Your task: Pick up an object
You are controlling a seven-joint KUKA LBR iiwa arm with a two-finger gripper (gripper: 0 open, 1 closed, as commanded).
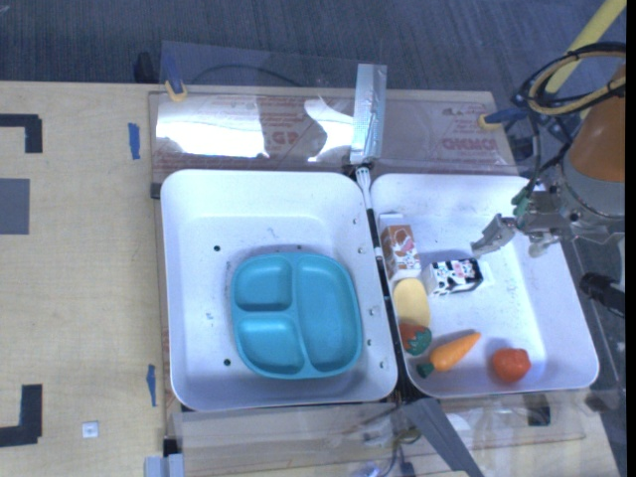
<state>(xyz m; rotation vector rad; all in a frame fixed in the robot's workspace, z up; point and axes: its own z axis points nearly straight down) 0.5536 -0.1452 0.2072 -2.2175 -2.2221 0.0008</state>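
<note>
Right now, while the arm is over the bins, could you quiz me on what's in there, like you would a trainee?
1. True or false: the blue divided tray sits in the left bin.
2. Which item lies nearest the gripper?
A. tomato
B. black-and-white carton
C. carrot
3. Fill in: the carrot lies between the tomato and the ____ toy by the divider.

Key: 1 true; 2 B; 3 yellow.
</note>
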